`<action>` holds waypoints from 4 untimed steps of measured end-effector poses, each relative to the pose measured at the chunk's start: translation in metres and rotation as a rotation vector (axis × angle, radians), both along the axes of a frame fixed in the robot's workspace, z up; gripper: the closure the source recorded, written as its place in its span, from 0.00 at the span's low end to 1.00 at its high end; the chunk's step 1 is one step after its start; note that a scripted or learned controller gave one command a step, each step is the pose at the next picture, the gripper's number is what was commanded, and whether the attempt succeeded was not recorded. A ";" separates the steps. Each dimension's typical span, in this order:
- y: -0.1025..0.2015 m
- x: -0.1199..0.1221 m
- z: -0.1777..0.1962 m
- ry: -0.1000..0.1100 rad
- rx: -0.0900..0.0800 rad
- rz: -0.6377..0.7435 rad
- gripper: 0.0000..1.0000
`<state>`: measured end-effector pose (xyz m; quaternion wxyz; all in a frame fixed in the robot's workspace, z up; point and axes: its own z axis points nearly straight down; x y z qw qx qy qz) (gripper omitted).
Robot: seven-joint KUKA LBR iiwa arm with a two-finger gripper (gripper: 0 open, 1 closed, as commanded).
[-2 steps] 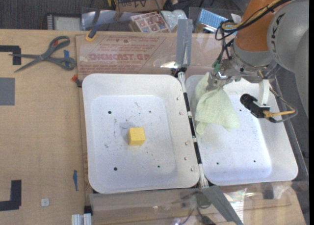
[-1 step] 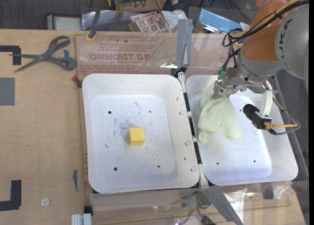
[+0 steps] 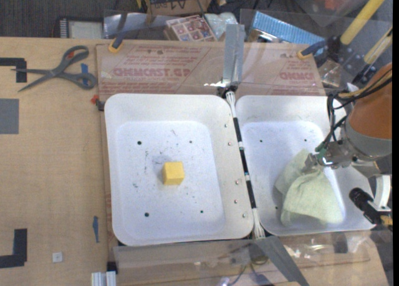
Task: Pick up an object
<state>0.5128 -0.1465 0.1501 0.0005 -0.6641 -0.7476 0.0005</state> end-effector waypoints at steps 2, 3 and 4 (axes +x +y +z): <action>0.091 0.052 0.063 -0.003 -0.001 0.063 1.00; 0.145 0.100 0.056 -0.002 -0.002 0.029 1.00; 0.131 0.054 0.063 0.003 0.000 0.189 1.00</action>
